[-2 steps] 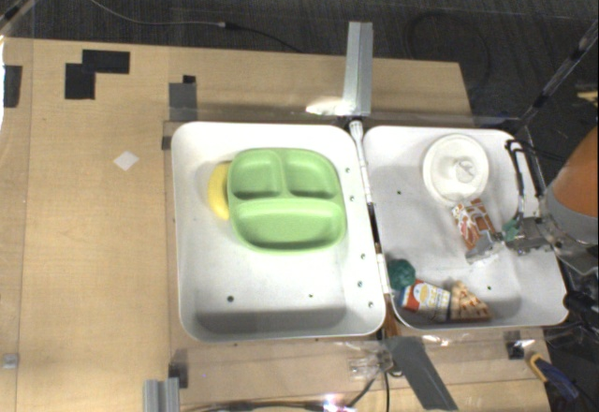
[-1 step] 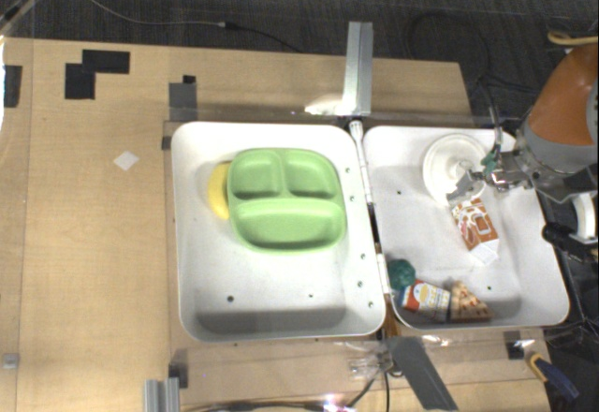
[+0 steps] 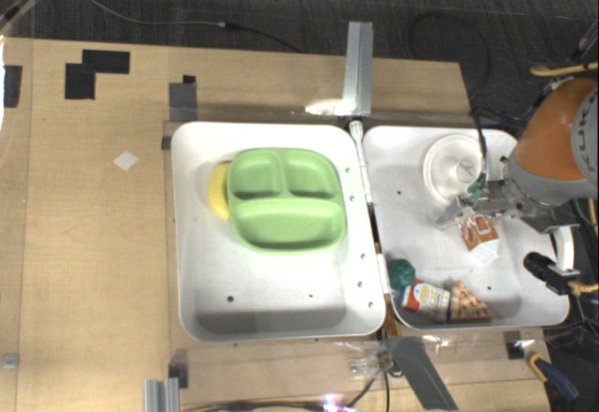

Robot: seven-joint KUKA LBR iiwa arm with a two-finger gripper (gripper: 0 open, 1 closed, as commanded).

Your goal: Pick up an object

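Two glossy white bins: the left bin (image 3: pixel 201 307) bears a smooth green divided plate (image 3: pixel 284 197). Right of centre, the gripper (image 3: pixel 471 206) meets a crinkly orange-and-white packet (image 3: pixel 479 232); finger spread cannot be told.

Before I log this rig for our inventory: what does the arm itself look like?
The arm is bulky and rounded, with an orange band over a grey section. A black cable runs along it toward the small dark gripper.
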